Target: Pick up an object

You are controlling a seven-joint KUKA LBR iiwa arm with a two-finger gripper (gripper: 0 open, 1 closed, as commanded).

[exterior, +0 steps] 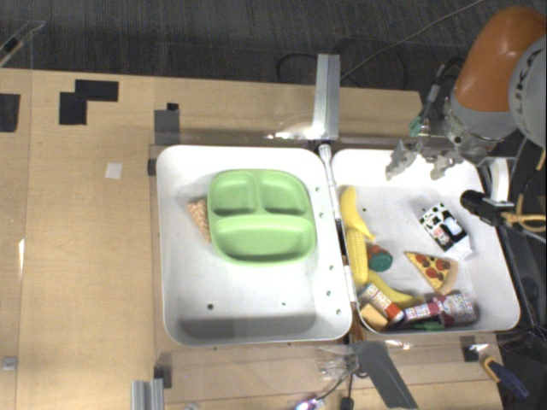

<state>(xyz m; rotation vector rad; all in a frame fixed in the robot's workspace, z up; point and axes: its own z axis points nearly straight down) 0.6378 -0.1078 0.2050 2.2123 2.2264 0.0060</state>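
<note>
Nothing picked up yet. Gripper point(420, 162) up at the back of the right bin point(496, 254), fingers spread wide, holding nothing. Banana point(352, 216), pizza slice point(432, 268) and card point(443, 225) lying below, untouched.

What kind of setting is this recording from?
Probably a robot lab's picking bench: two white bins side by side, toy food such as a pizza slice and a banana, and an arm reaching in.

The grey arm, its orange band just above the wrist, points the gripper point(420, 164) downward, its two fingers spread apart, nothing between.
</note>
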